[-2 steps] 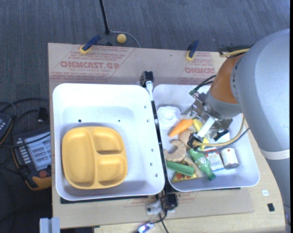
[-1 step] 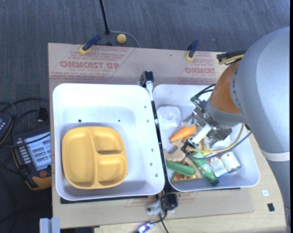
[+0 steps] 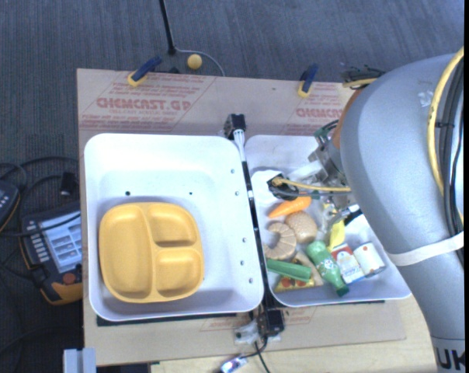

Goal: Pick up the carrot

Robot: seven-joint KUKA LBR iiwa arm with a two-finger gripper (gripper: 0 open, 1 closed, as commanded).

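**A:** Where does the carrot sit?

**B:** In the right bin (image 3: 390,290), close to its left wall and about halfway along that wall. The carrot (image 3: 289,206) lies flat, with its length running across the bin.

**A:** And the gripper?

**B:** The gripper (image 3: 331,185) hangs over the same bin, nearer the middle, at the end of the big grey arm (image 3: 397,169) that covers the bin's right side. The carrot is just beside it, toward the left wall and a little toward the bin's front edge. I see nothing of the carrot inside the gripper, and the carrot rests on the bin floor.

**A:** Is the gripper open or closed?

**B:** I cannot tell. The arm and wrist hardware crowd that spot, and I cannot make out anything held there.

**A:** What lies around the carrot?

**B:** Two tan bread rolls (image 3: 290,233) sit right against it on the front side. Beyond them, along the front edge, lie a green stick-shaped piece (image 3: 287,269) and a green bottle (image 3: 326,264). Two small red-and-white cartons (image 3: 357,261) lie toward the front right corner. A yellow piece (image 3: 337,231) stands between the rolls and the arm.

**A:** And the other bin?

**B:** The left bin (image 3: 165,165) holds a yellow divided plate (image 3: 149,249) in its front left corner, well apart from the carrot and across the shared walls.
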